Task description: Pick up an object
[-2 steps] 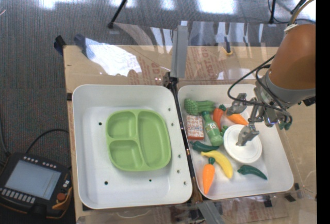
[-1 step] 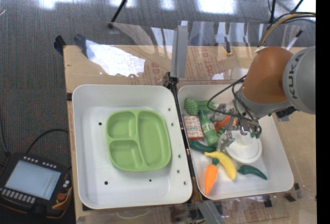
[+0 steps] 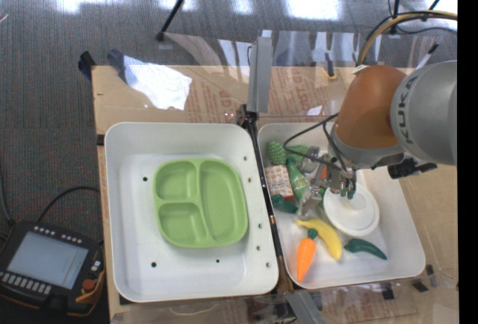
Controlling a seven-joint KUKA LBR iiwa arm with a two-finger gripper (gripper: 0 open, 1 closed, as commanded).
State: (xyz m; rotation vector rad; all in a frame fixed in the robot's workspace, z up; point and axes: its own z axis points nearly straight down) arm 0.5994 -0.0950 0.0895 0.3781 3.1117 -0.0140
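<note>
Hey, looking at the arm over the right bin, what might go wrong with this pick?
Crowding: the gripper is low among tightly packed toys, so it might nudge the green bottle or white plate rather than grasp one. The banana and carrot touch, so lifting one could drag the other.

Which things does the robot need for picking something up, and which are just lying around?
For the job: gripper, banana, carrot, white plate, right bin.

Lying around: green tray, left bin, crumpled cloth, handheld screen.

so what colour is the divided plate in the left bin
Light green plate, seen clearly in the camera view.
</note>
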